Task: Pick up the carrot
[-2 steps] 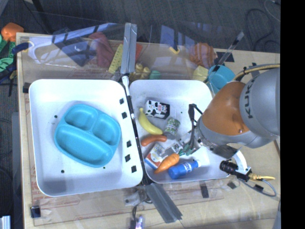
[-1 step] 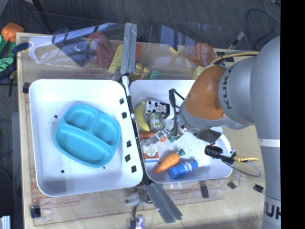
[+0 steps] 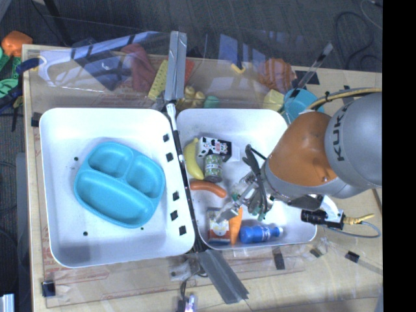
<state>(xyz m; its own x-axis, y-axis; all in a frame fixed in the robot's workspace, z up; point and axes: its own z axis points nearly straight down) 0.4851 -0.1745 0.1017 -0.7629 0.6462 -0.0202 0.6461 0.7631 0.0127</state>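
Lower center-right: carrot (image 3: 234, 225) is lying in the right bin (image 3: 294, 119) beside a blue bottle (image 3: 259, 233). Gripper (image 3: 239, 199) is hovering just above it, probably lining up; finger opening — cannot tell. Banana (image 3: 191, 160) is sitting farther up; blue tray (image 3: 119, 182) is occupying the left bin (image 3: 58, 148).

— What does the arm (image 3: 354, 148) look like?
— Rounded grey casing with black lettering, an orange band (image 3: 302, 158) above the wrist.
— And past the band?
— A gripper (image 3: 244, 197) of metal parts with thin dark cables.
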